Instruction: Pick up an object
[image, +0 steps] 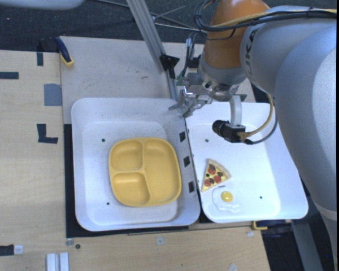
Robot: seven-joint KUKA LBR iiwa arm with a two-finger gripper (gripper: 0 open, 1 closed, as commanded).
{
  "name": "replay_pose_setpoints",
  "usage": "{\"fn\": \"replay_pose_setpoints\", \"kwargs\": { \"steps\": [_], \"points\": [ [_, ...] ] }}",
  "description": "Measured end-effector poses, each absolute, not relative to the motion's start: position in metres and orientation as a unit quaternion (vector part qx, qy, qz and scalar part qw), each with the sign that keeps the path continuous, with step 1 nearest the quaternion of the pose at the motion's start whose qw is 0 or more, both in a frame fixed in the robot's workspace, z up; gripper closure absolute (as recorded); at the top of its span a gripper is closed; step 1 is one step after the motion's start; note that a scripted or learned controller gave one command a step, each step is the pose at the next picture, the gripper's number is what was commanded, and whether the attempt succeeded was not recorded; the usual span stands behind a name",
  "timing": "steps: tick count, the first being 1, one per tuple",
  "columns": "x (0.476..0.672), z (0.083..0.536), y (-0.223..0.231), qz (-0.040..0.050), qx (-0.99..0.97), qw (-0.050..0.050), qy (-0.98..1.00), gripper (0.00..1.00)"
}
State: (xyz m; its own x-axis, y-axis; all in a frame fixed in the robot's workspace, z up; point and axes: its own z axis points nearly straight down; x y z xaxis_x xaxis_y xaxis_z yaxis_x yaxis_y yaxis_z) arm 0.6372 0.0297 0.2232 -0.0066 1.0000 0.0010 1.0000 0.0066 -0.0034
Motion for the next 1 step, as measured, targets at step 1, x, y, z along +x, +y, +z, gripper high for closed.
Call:
{"fn": "replay_pose_setpoints", "kwargs": {
  "steps": [1],
  "points": [
    [0.6334, 0.2323, 0.0798, 0.0002, -0.705, 0.001, -0.709, 1.00]
  ]
}}
